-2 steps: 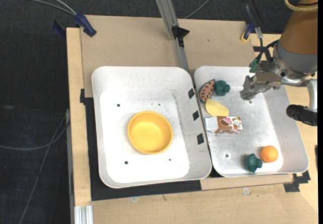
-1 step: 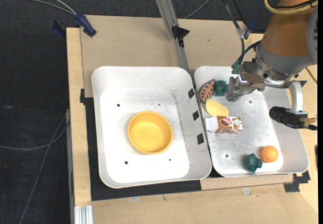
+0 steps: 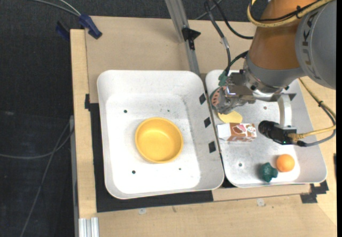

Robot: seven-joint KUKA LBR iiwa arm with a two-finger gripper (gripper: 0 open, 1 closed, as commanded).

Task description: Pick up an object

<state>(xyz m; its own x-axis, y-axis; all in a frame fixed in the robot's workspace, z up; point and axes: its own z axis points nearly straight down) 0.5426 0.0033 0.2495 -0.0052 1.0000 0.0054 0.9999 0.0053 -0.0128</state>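
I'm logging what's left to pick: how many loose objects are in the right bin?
4: a yellow flat piece under the end effector, a small carton beside it, a green toy and an orange ball near the front. The arm may hide more.

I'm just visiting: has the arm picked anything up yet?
Not visibly. The gripper is low in the right bin, just above a pale yellow piece. The carton, orange ball and green toy lie untouched. Grasping and lifting remain.

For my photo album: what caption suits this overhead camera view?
Robot arm's gripper reaches into the right bin of small objects; a yellow bowl sits in the left bin.
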